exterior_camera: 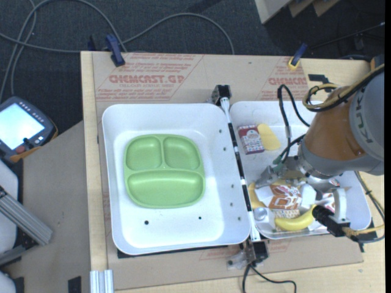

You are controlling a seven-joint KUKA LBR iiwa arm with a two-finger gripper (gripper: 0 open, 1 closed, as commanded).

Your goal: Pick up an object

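Gripper (307, 191) down low inside the right bin (361, 207), over the clutter in its near half. How far open, impossible to tell: tip sunk among white and dark parts and hidden under the wrist. Nothing seen in its grasp.

Just beside and below the tip, an orange-and-white packet (282, 201), lying flat. Toward the bin's near wall, a banana (296, 222), curved along that wall and touching the packet's lower edge. Tight there: near rim right behind the banana, divider between the bins just left of the packet.

Farther up the same bin, a small red-and-white box (249, 138) and a pale yellow item (269, 137) side by side, close to the left wall, well apart from the gripper. Bare white floor between that pair and the packet, and more along the far wall.

Arm (333, 140) entering from the right, orange band above the wrist, leaning down and leftward over the right bin's middle, covering much of its floor. Dark cables looped along it.

Left bin (116, 163) across the divider, with a green divided plate (164, 171) lying flat in its centre, clear white margin all round it. Bench (153, 78) board beyond both bins bare up to its clamped far edge.
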